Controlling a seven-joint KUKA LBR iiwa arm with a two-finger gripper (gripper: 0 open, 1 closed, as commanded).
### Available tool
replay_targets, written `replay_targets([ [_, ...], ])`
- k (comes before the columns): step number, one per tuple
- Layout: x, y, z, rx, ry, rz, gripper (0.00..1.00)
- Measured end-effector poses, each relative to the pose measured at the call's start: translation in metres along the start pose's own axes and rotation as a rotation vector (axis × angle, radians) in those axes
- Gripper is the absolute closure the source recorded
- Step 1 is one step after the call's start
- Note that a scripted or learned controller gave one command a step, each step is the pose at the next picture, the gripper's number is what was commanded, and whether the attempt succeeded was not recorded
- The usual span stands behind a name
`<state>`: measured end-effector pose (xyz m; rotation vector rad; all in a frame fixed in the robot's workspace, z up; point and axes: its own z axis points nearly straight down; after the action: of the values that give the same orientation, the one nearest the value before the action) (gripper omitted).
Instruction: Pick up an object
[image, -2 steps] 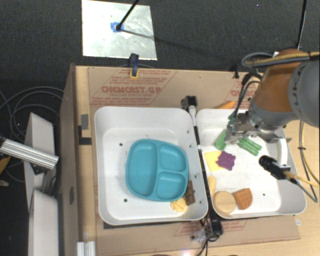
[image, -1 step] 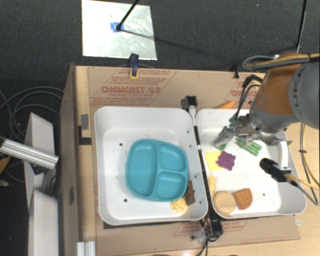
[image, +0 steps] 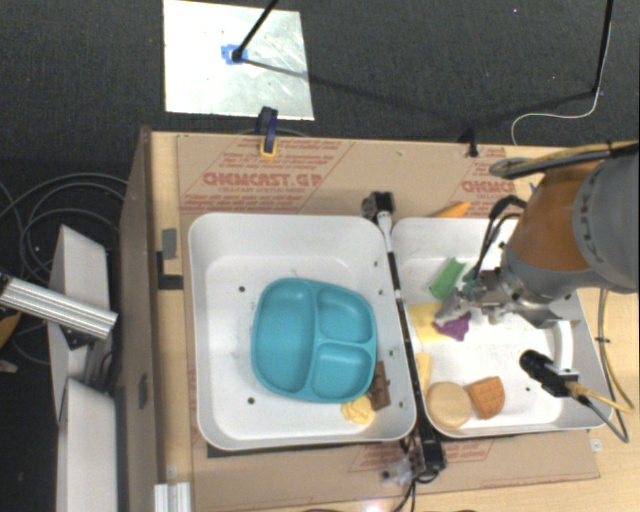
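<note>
Reaching into the right white bin, the two-finger gripper sits over a small purple toy mid-frame; grip state's unclear. Next probably closing, then lifting.

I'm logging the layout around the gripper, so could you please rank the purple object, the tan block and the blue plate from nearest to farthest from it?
Measured from the gripper:
1. Purple object, right bin, just below the gripper.
2. Tan block, right bin, toward the front edge.
3. Blue plate, in the left bin, across the divider.
</note>
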<state>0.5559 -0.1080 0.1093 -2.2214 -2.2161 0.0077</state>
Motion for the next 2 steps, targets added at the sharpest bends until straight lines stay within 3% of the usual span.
replay_targets([
  [1,-0.005,0.016,0.026,-0.007,0.000,-0.004,0.00],
  [2,0.010,0.099,0.022,-0.017,0.000,-0.011,0.00],
])
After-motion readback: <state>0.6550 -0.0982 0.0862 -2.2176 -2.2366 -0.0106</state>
